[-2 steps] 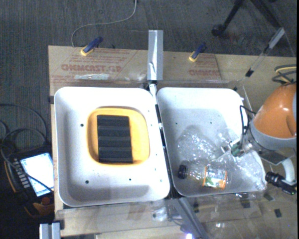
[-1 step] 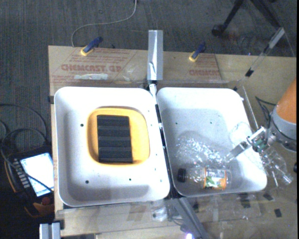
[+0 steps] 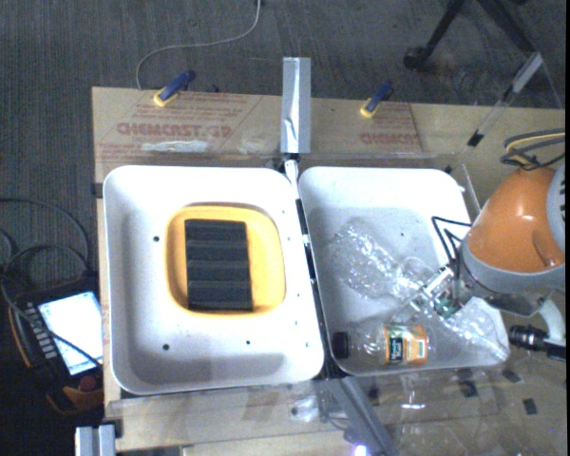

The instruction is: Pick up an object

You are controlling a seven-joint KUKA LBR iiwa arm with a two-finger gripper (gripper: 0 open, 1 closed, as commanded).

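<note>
Yellow rectangular tray with black ribbed insert [image 3: 226, 262] lies in the left white bin [image 3: 133, 283]; right of it, clear plastic bottle with orange label [image 3: 391, 342] lies near the right bin's [image 3: 389, 190] front wall; gripper [image 3: 444, 299] just above-right of the bottle.

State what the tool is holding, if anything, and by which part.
It cannot be told. The tool sits low in the right bin among clear plastic bottles, and no hold is visible.

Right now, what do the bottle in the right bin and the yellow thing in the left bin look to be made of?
Bottle: likely clear thin plastic, glossy; the bin shows through it, with a dark cap and orange label.
Yellow thing: looks like matte moulded plastic or foam, soft rounded rim, holding a black ribbed insert; unsure which.
</note>
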